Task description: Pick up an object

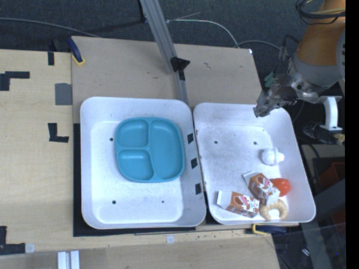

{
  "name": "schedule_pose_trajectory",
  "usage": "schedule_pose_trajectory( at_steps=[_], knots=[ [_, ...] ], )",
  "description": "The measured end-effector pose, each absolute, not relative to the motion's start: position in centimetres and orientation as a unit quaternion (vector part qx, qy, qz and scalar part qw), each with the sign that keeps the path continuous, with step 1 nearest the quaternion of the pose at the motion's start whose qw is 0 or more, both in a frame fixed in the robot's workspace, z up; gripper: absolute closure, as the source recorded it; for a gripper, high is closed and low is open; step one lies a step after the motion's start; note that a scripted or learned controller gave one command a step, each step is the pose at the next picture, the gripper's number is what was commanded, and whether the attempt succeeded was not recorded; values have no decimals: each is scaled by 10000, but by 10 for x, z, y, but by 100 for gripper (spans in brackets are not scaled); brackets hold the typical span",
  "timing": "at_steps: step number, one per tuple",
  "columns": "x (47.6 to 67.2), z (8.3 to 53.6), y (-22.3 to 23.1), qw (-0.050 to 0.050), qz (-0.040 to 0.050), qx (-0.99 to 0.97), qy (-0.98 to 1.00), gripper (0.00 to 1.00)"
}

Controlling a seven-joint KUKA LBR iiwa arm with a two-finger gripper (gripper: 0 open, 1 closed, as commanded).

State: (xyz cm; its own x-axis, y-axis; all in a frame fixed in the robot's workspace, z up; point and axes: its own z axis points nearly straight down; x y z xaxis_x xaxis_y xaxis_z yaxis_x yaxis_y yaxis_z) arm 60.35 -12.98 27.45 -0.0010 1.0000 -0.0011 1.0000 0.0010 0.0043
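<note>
The wooden bench point(33, 150) is carrying two shallow white bins side by side, the left bin point(92, 167) touching the right bin point(235, 128) along their shared edge, with a brown board point(123, 66) lying just behind the left bin and black tape marks point(56, 132) sitting to its left.

We see the right bin point(235, 144) open across most of its floor; its clutter sits in the near right corner: a white ball point(271, 157), a brown packet point(261, 186), a red piece point(282, 186), a second packet point(240, 203) and a pretzel point(274, 209), touching or nearly so. Left of that bin, a blue divided plate point(150, 149) fills the middle of the left bin point(92, 167).
</note>
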Motion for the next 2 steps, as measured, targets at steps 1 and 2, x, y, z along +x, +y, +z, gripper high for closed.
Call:
schedule_pose_trajectory(
  at_steps=[1, 2],
  knots=[
    [592, 277, -82, -6, 3, 7051, 7092, 100],
    [573, 259, -27, -17, -8, 7049, 7093, 100]
  ],
)
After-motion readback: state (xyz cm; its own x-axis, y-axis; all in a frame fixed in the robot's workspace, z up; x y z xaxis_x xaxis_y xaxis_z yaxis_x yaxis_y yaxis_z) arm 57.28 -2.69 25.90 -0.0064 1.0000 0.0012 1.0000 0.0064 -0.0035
